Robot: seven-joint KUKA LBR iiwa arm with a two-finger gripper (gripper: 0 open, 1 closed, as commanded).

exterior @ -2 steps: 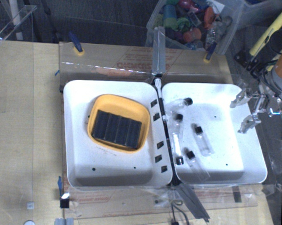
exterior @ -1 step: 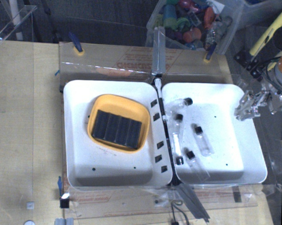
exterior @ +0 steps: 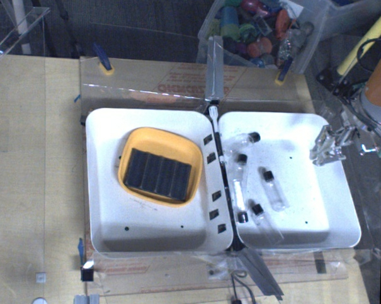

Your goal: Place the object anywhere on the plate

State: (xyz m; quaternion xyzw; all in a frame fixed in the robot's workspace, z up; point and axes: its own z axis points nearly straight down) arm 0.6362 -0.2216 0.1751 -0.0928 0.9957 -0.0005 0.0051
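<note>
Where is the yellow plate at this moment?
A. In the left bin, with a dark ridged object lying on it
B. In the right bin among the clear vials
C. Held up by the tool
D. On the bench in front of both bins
A: the yellow plate sits in the left bin, and a dark ridged object lies flat on it.

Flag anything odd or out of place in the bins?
The yellow plate in the left bin already carries a dark ribbed block. In the right bin, several clear vials with black caps lie scattered on their sides. The gripper hovers at that bin's right rim. Nothing looks spilled.
</note>
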